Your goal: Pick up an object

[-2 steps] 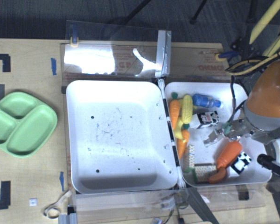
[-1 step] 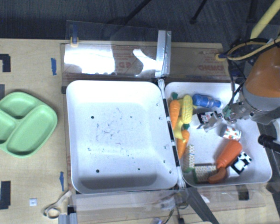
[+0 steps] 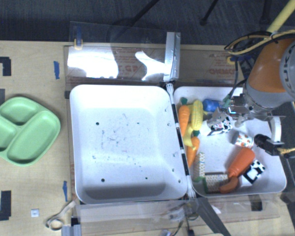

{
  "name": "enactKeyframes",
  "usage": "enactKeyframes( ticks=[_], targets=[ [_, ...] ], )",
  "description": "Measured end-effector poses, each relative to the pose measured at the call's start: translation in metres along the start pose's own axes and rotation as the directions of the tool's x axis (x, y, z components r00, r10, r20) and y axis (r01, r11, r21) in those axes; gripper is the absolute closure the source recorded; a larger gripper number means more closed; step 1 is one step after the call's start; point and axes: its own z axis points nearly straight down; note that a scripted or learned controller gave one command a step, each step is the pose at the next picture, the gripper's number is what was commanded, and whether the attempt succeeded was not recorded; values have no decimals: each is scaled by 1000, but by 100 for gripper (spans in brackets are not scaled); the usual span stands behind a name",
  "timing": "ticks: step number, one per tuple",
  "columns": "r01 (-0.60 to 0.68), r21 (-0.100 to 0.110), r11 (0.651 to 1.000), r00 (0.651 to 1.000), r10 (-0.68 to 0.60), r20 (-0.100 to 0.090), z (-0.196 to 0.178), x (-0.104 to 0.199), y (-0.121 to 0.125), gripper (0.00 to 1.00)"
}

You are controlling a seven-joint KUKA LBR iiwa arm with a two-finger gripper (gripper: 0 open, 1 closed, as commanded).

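The right bin [image 3: 273,183] holds several toys. An orange carrot [image 3: 184,117] and a yellow corn cob [image 3: 196,114] lie along its left wall, with a blue piece [image 3: 211,104] behind them. A black-and-white cow figure [image 3: 218,127] sits near the middle. Further front lie a small white-and-red piece [image 3: 243,141], a bigger carrot [image 3: 241,162] and a black-and-white block [image 3: 255,170]. My gripper [image 3: 229,111] hangs low over the bin's back middle, just right of and above the cow figure. Nothing shows as held in it.
The left bin [image 3: 123,141] is a plain white tray. A green divided plate [image 3: 22,129] rests on the bench at far left. A brush [image 3: 214,179] and a red piece [image 3: 230,185] lie by the right bin's front wall. A clear panel [image 3: 118,58] stands behind the bins.
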Motion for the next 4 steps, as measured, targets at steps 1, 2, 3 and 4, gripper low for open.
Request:
enactKeyframes(
  ticks=[1,2,3,4],
  targets=[
    [-62,0,998,998,62,0,-13,-9,22,0],
    [40,-1,999,999,-40,1,-5,0,52,0],
    [5,-14,1000,1000,-5,3,41,-27,81,0],
    [47,-4,999,999,-47,1,60,-24,83,0]
  ],
)
